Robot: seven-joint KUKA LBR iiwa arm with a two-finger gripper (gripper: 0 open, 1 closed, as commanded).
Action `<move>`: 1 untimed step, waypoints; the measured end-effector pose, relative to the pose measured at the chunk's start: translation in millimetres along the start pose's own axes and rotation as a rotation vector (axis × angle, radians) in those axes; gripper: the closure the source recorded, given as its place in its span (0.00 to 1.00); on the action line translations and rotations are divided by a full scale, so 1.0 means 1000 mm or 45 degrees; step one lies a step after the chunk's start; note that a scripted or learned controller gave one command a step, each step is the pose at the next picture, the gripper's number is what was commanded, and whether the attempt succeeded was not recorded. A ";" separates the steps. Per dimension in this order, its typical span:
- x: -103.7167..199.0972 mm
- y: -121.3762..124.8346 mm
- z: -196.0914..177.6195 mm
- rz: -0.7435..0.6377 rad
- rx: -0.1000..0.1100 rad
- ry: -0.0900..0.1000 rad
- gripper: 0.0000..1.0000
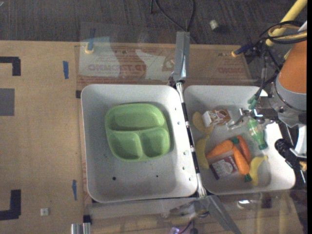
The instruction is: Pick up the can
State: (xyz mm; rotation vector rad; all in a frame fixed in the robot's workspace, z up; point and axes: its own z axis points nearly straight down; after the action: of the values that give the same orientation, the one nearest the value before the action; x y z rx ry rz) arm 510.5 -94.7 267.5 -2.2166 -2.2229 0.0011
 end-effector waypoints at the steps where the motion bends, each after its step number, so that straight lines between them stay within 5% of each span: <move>1: 0.003 0.073 -0.035 0.004 -0.006 -0.002 0.00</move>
State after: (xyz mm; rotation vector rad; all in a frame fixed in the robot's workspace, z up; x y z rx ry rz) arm 583.7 -91.7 302.3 -2.2232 -2.2228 -0.0027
